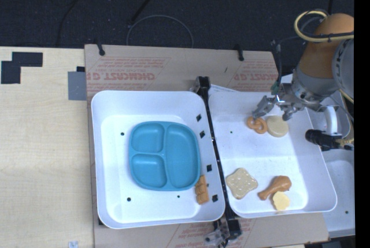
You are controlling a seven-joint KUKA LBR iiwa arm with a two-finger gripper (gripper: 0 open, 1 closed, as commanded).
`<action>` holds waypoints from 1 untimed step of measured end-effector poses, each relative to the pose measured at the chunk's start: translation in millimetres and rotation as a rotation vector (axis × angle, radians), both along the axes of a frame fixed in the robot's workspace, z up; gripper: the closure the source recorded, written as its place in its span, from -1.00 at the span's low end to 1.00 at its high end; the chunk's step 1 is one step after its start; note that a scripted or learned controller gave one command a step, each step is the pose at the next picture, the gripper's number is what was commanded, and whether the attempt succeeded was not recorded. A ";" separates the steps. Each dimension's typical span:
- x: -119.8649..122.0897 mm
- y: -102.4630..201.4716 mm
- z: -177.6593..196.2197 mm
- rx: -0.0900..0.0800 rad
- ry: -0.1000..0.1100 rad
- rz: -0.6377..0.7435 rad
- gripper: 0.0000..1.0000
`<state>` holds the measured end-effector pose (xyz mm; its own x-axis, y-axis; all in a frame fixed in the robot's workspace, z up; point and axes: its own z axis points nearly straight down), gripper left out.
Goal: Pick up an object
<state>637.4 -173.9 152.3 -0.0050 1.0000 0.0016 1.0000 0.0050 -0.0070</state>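
You have the tool (pixel 276 107) low over the upper part of the right bin (pixel 324 183), its fingers spread and pinching nothing. Just below it lie an orange pretzel-shaped piece (pixel 256 124) and a pale round slice (pixel 277 126), side by side and touching. Nearer the front of that bin you can see a slice of toast (pixel 241 182), a drumstick (pixel 275 187) and a yellow round piece (pixel 281 201) (this one touches the drumstick). In the left bin (pixel 110 125) sits a blue divided plate (pixel 163 155), with a small brown item (pixel 202 189) just beside its lower right corner
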 end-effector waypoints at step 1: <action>-2.8 4.0 -43.3 0.000 -0.001 0.001 -1.00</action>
